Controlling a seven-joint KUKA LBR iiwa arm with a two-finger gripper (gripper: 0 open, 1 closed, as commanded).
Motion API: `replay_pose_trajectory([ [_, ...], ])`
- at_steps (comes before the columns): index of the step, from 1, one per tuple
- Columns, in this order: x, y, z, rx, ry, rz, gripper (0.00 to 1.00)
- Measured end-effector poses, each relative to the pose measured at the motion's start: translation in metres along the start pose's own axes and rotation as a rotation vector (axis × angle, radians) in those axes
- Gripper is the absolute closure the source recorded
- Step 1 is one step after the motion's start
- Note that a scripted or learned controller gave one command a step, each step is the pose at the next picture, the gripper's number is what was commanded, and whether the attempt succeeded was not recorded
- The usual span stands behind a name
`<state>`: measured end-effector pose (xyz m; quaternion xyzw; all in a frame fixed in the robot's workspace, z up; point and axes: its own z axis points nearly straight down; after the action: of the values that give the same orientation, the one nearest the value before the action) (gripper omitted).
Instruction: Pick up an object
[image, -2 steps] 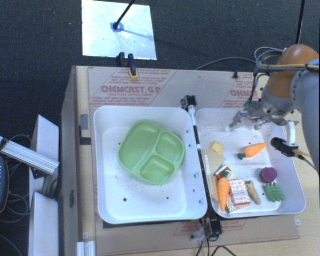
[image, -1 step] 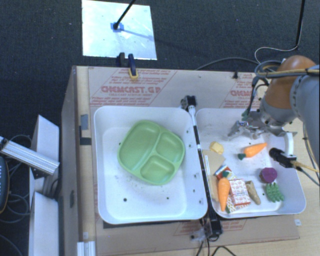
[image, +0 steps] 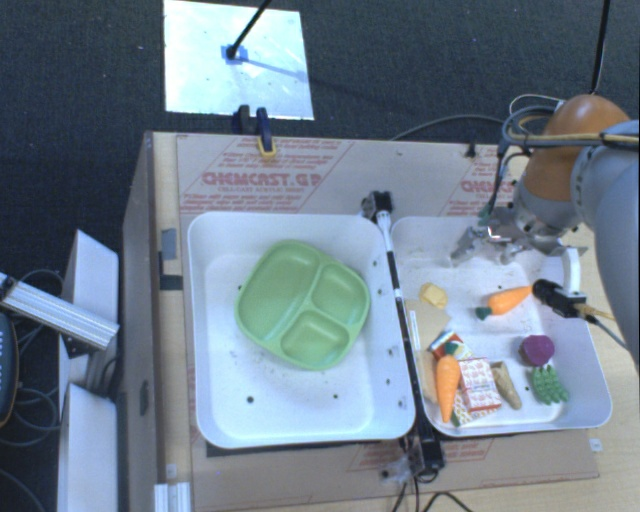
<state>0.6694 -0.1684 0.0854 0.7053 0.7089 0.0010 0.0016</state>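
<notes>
My gripper (image: 489, 246) hovers over the far part of the right bin (image: 600, 400), open, with nothing between its fingers. Just in front of it lies an orange carrot (image: 510, 299) with a green top. A small yellow piece (image: 433, 295) lies to the left of that carrot. Nearer the front are a purple round toy (image: 537, 349), a green bumpy toy (image: 547, 384), a second carrot (image: 447, 378), a red and white box (image: 478, 388) and a tan piece (image: 506, 385).
The left bin (image: 215, 400) holds a green divided plate (image: 303, 303) near its middle. A black divider rail (image: 398, 300) runs between the two bins. Cables trail behind the arm at the upper right.
</notes>
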Motion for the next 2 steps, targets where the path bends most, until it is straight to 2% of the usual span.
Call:
replay_pose_trajectory([
  [1, -0.0003, 0.0012, -0.0116, -0.004, -0.002, -0.003, 1.0],
  [2, -0.0002, 0.0011, -0.0114, -0.003, -0.002, -0.003, 0.0],
])
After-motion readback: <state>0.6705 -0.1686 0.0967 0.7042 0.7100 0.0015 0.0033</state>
